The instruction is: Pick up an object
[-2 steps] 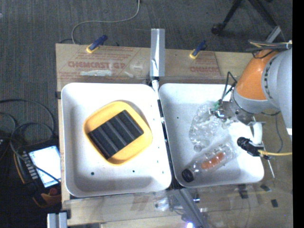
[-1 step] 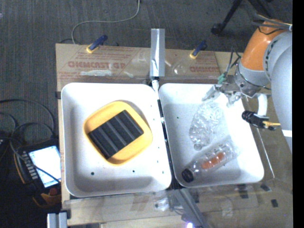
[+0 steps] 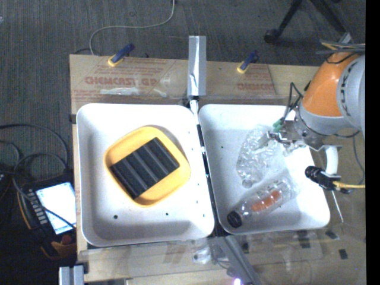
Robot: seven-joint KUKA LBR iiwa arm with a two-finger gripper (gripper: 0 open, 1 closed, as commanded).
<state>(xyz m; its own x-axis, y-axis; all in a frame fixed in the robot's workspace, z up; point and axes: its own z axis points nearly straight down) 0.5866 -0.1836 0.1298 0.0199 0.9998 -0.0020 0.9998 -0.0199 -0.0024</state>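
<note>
In the left bin (image 3: 95, 123) lies a yellow, rounded-square object (image 3: 148, 165) with a black ribbed top. The right bin (image 3: 222, 126) holds a crumpled clear plastic piece (image 3: 256, 155) and, nearer the front, a clear bottle (image 3: 265, 201) with orange contents and a black cap, lying on its side. My gripper (image 3: 284, 136) hangs over the right bin's far right part, at the upper right edge of the crumpled plastic. The grey arm with its orange band (image 3: 323, 88) hides the bin's right corner.
A metal post (image 3: 196, 64) stands behind the divider between the bins. Two blue-and-yellow clamps (image 3: 120, 54) (image 3: 247, 61) hold the cardboard backing. A black cable fitting (image 3: 317, 174) juts over the right bin's right wall.
</note>
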